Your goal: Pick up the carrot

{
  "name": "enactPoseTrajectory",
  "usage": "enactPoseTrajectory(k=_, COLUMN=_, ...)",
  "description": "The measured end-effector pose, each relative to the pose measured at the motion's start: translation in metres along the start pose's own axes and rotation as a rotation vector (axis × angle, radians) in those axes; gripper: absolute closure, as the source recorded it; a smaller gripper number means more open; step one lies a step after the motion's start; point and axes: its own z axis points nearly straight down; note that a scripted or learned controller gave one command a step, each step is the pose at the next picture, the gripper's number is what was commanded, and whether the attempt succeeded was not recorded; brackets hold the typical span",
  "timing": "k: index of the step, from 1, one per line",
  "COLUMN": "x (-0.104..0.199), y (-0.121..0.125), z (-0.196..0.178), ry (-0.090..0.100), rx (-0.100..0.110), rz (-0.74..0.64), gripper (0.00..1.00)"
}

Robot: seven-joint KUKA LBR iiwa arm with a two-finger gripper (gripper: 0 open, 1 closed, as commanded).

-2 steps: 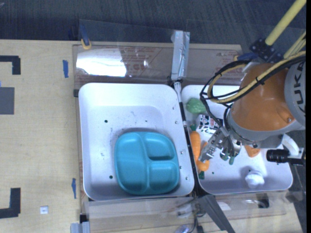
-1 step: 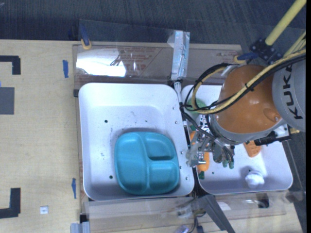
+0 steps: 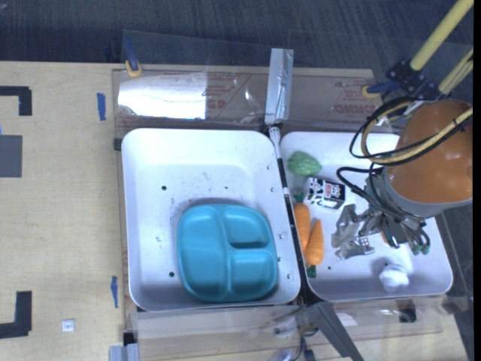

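The carrot (image 3: 309, 234) is lying at 9 o'clock in the right bin (image 3: 440, 273), pressed vs its left wall, w/ the gripper (image 3: 359, 235) hovering just to its 3 o'clock, apparently holding nothing. Risk, imo: a finger is likely catching the wall, or the carrot is rolling away. Finger gap is lost in metal clutter, so can't tell how open it is; cables are hiding the wrist.

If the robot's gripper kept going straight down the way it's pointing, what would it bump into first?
Probably the bare floor of the right bin. The gripper points down beside the carrot, not over it, so it would likely miss it, though depth is hard to judge from above.
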Motion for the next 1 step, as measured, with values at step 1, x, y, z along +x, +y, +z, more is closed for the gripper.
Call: enactPoseTrajectory(k=1, x=-0.0166, y=0.0529, z=0.0001, ry=-0.001, rx=-0.002, rz=-0.159, gripper=1.00)
